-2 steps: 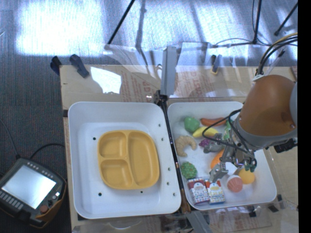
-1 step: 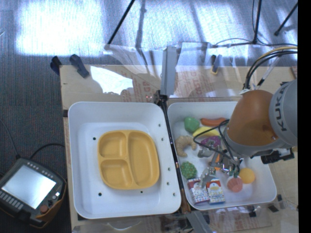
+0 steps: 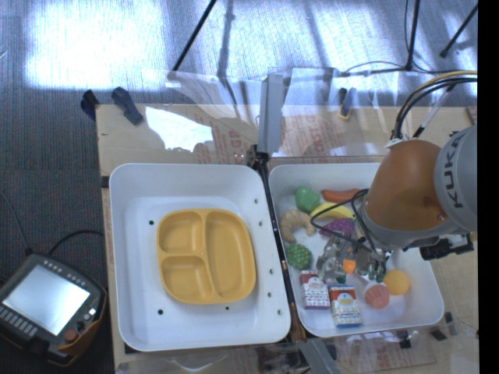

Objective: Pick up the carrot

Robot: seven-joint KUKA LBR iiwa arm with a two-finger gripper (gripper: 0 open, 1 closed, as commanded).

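Camera view: carrot (image 3: 341,195) lies at the far edge of the right bin (image 3: 433,306), partly tucked under the orange band of the arm (image 3: 409,185), just beside a green vegetable (image 3: 306,199). Gripper (image 3: 352,265) hangs low in the middle of the same bin, well apart from the carrot, over a cluster of toys. Cannot tell if the gripper is spread or pressed together; too cluttered and blurry there. A small orange bit shows near it, unclear what that is or whether it is gripped.

Risks, as a judgement:
- Wrong target. Gripper sits nearer the purple vegetable (image 3: 337,227), the green bumpy piece (image 3: 299,255) and the small boxes (image 3: 330,296) than the carrot, so a close here likely grabs something else or nothing.
- Carrot is against the bin wall, so one side of the gripper may hit the rim or get no room.
- Green vegetable and yellow banana (image 3: 330,210) crowd the carrot, so a sweep toward it could shove them or pinch two things.
- Carrot is round and tapered, so it may roll or slip out on lift.
- Orange ball (image 3: 397,281) and the orange band may confuse colour-based targeting.

Left bin (image 3: 132,201) holds a yellow plate (image 3: 207,255), not involved.
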